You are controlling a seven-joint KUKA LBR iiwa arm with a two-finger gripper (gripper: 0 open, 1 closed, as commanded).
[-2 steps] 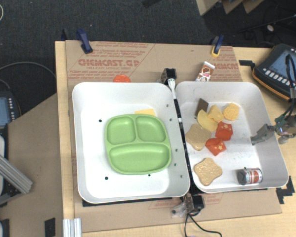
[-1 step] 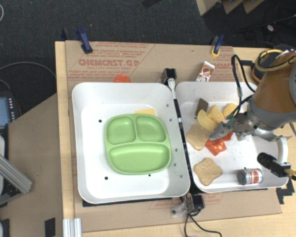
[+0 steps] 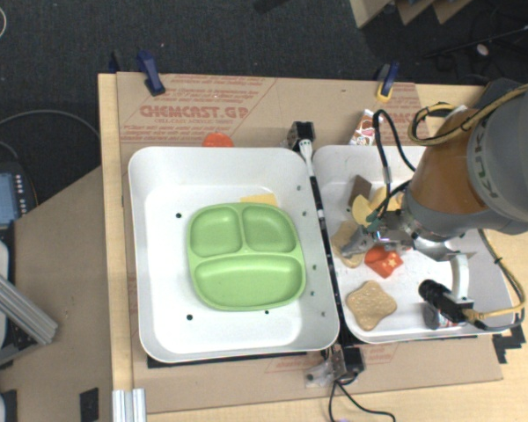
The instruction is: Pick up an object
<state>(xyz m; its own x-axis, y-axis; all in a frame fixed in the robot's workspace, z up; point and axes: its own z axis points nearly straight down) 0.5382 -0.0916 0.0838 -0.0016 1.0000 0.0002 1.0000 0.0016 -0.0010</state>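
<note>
Red object point(image 3: 384, 263) in rt bin point(image 3: 409, 320) by claw point(image 3: 376, 234), grip can't tell; cardboard bench point(image 3: 246, 104), dark carpet point(image 3: 158, 16).

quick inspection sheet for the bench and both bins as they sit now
surface: left bin and right bin on printed cardboard
job's things: in right bin, red piece, tan biscuit, brown piece, yellow piece, grey block
clutter: green divided plate in left bin
grippers: gripper low among right bin's things
cables: black cable loops over right bin
surroundings: blue clamps, dark floor
</note>
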